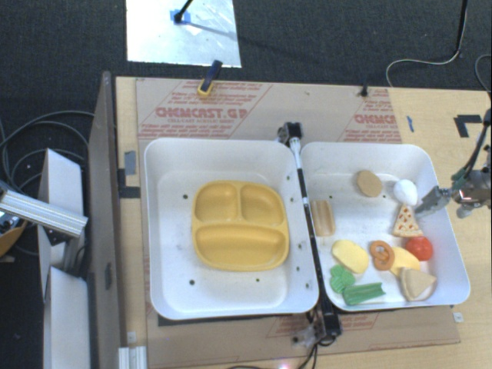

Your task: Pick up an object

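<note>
The gripper enters at the right edge of the right bin, its tip just beside the white egg and above the pizza slice; whether its fingers are apart or together cannot be told, and nothing is seen between them. The pizza slice lies near the bin's right wall, its long axis roughly upright in the view, its point toward the far side and its crust toward the near side. Count in the right bin: one round brown cookie, one white egg, one pizza slice, one tan wafer lying lengthwise beside the divider, one yellow potato-shaped piece, one pretzel, one red tomato, one yellow cheese wedge, one bread slice, and two green vegetable pieces. The left bin holds one yellow divided plate with three compartments. Both bins rest on a cardboard sheet over the bench; dark carpet surrounds it, with cables at the left and upper right.
</note>
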Tool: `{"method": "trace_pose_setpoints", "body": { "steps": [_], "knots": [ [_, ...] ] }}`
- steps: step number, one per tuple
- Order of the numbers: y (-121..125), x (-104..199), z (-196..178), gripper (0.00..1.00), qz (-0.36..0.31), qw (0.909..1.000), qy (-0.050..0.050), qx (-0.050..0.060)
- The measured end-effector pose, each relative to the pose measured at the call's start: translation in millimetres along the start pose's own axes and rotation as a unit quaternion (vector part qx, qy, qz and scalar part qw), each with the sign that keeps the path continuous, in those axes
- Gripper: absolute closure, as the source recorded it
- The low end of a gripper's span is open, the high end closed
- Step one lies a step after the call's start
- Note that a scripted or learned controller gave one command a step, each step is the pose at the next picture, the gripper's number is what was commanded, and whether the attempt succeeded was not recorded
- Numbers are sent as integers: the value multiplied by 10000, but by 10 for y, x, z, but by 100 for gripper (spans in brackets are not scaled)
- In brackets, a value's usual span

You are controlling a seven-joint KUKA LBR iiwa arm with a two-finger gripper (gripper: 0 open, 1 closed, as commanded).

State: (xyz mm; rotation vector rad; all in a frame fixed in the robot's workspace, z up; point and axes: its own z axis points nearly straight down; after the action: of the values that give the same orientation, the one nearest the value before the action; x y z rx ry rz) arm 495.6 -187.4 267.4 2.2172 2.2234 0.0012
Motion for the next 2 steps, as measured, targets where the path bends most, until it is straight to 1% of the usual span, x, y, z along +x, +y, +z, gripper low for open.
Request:
{"method": "trace_pose_setpoints", "body": {
  "steps": [1, 2],
  "knots": [
    [-112, 627, 1206, 0, -24, 10000, 34, 61],
    [-94, 85, 1034, 0, 26, 10000, -15, -4]
  ]
}}
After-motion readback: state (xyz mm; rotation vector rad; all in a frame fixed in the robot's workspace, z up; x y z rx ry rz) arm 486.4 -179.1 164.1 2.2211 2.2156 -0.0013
